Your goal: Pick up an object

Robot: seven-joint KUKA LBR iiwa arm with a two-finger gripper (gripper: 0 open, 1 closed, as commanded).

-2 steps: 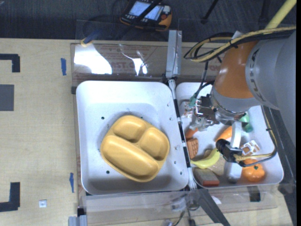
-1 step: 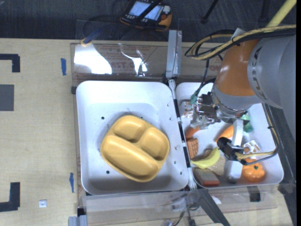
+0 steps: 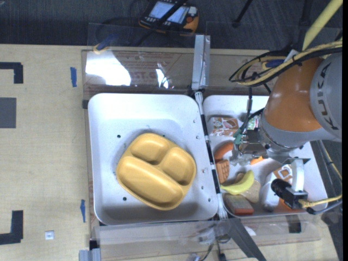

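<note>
Closest to my camera rose the arm (image 3: 296,105), its orange band high over the right bin (image 3: 231,99), with the hand (image 3: 247,148) hanging beneath it among the clutter. No object sat visibly in that hand, and I could not tell whether it was released or clenched, because the wrist hid its working end from me. The likeliest target, as I judged it, was a small orange thing (image 3: 222,151) lying just beside the hand on the bin's left side, close to the wall shared with the other bin. Toward the front edge lay a banana (image 3: 240,184), curved and touching a brown block (image 3: 239,203) in front of it, and toward the far wall a printed packet (image 3: 224,125) lay flat. That bin was crowded, with pieces touching or overlapping. The left bin (image 3: 109,145) held one large yellow tray (image 3: 156,170) with three rounded humps, well apart from the hand, and the pale bench (image 3: 43,145) stretched away beyond it. I read the step as the descent onto a target, with the pick not yet made. The next move, I thought, called for settling squarely over one piece, closing on it alone rather than on a neighbour, and lifting straight up so nothing beside it got dragged along.
</note>
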